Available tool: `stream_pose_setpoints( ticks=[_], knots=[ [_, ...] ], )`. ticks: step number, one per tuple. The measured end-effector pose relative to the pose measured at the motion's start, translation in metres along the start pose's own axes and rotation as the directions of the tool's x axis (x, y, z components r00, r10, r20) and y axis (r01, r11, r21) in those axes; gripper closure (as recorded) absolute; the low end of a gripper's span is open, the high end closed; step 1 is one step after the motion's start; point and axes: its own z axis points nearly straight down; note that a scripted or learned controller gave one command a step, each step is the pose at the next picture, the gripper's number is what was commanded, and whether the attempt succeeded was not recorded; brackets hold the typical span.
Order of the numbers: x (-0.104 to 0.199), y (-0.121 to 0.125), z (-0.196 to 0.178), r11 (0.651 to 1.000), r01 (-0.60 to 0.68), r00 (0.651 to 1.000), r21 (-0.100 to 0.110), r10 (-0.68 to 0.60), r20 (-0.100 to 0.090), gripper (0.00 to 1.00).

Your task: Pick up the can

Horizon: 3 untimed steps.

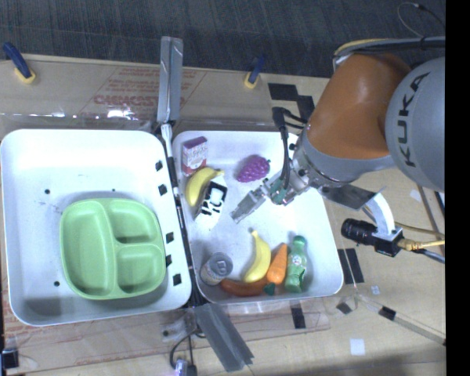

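Observation:
The can (217,268) is a small silver one that shows its round top. It sits in the right bin (323,224) near the front left corner, touching a red pepper (241,287). My gripper (241,209) hangs over the middle of that bin, pointing down and left. It is above and to the right of the can, well apart from it, and nothing is visibly held.
Around the can lie a banana (258,257), a carrot (276,263) and a green bottle (297,263). Further back are another banana (197,185), a black-and-white item (215,200), purple grapes (253,168) and a red box (194,153). The left bin (31,163) holds a green divided plate (117,247).

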Motion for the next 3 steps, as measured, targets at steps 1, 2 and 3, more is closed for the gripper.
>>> stream_pose_setpoints(
  ticks=[1,2,3],
  knots=[
    [0.043,0.042,0.074,0.946,-0.326,0.946,0.003,0.326,-0.001,0.00],
    [-0.050,0.008,0.102,0.960,-0.280,0.960,0.000,0.280,0.000,0.00],
    [-0.018,0.083,0.076,0.960,-0.280,0.960,-0.001,0.280,-0.001,0.00]
  ],
)
